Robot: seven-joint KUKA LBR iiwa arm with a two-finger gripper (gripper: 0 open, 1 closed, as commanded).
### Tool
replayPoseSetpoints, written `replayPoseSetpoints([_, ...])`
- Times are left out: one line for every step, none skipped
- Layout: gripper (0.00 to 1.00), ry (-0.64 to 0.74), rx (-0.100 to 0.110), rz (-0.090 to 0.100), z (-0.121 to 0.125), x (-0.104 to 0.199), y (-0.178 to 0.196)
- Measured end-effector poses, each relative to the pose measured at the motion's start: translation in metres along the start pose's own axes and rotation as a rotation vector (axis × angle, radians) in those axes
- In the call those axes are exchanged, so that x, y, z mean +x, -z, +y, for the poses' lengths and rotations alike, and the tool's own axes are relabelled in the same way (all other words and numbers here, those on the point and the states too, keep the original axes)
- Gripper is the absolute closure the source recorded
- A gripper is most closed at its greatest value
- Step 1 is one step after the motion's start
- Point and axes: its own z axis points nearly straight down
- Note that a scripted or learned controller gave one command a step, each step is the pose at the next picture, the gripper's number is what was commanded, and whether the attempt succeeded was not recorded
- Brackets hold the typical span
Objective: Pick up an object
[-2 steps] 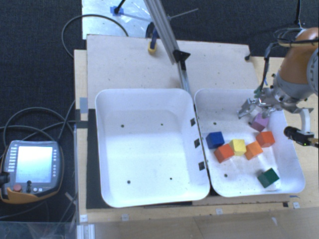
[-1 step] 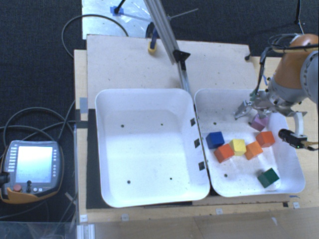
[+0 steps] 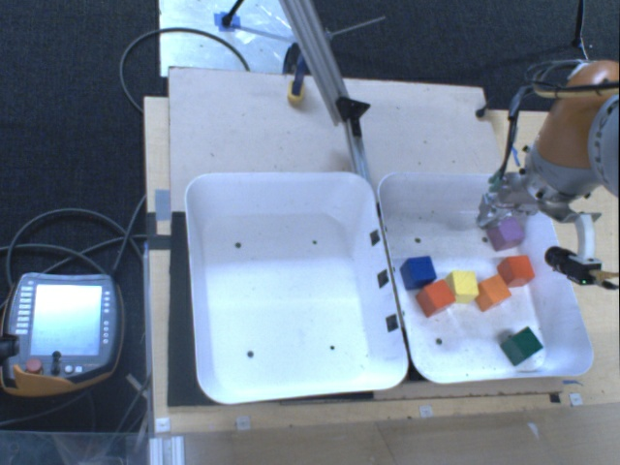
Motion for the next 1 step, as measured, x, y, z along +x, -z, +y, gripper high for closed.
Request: replayPoseSetpoints([1.0, -0.002, 0.015, 0.007, 0.0033, 0.0044, 0.0457])
